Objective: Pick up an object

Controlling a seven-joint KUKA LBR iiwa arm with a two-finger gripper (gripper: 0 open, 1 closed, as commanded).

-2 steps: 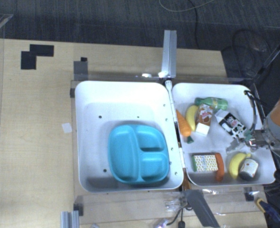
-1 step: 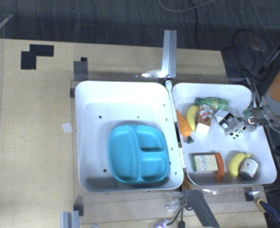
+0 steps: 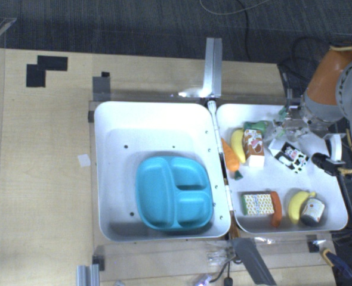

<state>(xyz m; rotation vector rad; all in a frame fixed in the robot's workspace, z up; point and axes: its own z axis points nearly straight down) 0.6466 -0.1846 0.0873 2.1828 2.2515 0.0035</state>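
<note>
Where the grey arm comes in from the right, hanging low with the two-finger gripper over the far side of the right shallow white bin on the counter. Cannot tell if open or closed. Just beside it, lying in the same bin, a small black-and-white patterned box. Further left, a yellow banana and an orange carrot. Lying in the left shallow white bin, a blue divided plastic plate.
</note>
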